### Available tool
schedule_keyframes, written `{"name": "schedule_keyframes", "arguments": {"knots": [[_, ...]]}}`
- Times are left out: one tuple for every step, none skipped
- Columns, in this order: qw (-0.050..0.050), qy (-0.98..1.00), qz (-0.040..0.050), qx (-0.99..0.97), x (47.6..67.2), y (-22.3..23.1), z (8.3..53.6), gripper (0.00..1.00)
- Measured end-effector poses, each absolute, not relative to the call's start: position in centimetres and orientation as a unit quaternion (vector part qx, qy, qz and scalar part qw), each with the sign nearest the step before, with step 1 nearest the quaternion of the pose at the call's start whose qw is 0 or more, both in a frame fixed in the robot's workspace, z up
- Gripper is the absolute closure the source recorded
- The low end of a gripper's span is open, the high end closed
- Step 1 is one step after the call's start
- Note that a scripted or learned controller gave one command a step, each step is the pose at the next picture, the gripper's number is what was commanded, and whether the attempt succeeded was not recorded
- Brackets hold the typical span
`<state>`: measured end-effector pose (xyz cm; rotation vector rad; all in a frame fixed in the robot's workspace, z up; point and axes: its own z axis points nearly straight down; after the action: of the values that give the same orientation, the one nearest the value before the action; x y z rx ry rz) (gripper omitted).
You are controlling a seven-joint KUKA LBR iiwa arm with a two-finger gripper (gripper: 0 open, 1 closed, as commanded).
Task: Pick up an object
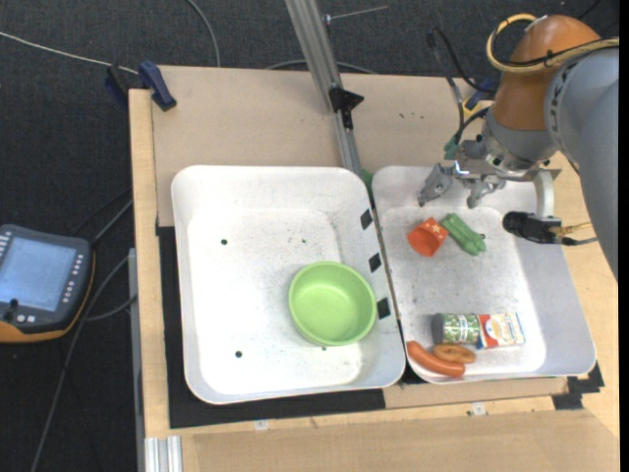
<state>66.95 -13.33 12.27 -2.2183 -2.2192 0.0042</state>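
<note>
My jaws (454,194) hang spread apart, gripping nothing, near the right bin's (560,303) back edge. Just beneath them lie a red cup (428,237) and a green pepper (463,234).

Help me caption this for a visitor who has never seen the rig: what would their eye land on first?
Probably the bright green bowl, alone in the left bin near its right wall. Next, the grey arm with its orange band, its gripper with fingers spread above the far end of the right bin. Just below it lie a small orange cup and a green vegetable-like toy.
</note>
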Motion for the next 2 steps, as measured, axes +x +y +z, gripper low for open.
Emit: {"name": "schedule_keyframes", "arguments": {"knots": [[0.001,-0.707,0.0006,-0.707,66.9,-13.3,9.4,0.0],[-0.001,-0.707,-0.0005,-0.707,67.0,-13.3,10.7,1.0]]}}
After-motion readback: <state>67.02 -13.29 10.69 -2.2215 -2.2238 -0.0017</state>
